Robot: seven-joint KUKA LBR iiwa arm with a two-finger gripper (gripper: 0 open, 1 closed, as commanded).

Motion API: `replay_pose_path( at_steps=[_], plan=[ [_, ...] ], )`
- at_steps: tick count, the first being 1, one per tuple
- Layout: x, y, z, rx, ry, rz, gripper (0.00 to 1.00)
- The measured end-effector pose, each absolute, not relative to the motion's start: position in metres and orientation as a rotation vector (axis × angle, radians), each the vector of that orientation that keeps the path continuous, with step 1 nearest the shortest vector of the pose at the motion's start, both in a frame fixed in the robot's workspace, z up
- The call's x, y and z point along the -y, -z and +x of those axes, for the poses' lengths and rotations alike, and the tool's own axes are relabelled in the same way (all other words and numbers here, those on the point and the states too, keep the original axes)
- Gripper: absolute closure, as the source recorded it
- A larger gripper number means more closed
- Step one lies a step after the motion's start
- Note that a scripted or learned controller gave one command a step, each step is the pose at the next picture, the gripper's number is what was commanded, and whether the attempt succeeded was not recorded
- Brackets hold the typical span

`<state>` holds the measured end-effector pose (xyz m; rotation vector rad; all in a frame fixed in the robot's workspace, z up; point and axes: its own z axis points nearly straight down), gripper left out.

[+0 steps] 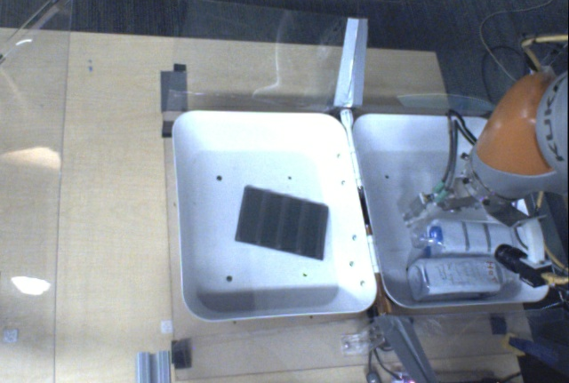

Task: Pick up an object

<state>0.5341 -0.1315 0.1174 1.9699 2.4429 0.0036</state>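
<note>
Grey arm with orange band (520,137) seen lowered over right white bin (391,150). Gripper (444,199) placed among clear plastic bottles (462,257) at 5 o'clock of bin; finger state cannot be told. Dark ribbed rectangular pad (282,222) laid flat at centre of left white bin (204,150).

Arm (526,137): cut off by the right edge, orange band and grey wrist partly out of frame. Gripper (442,199): small, tangled with cables and glare, finger state unreadable.

Right bin (391,150): far right rim hidden under the arm. Contents there are a clutter: a clear plastic bottle (462,239) with blue cap, label illegible; a grey packet (458,276) beside it, print too blurred to read.

Dark ribbed slab (283,222) in the left bin (204,195): material unclear.

Hardware at bottom edge (404,355): cropped, unidentifiable.
</note>
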Motion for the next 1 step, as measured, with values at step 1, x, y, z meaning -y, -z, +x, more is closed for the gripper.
replay_pose_path(
  at_steps=[1],
  plan=[
    [0.1314, -0.1173, 0.5340, -2.443, -0.003, 1.970, 0.00]
  ],
)
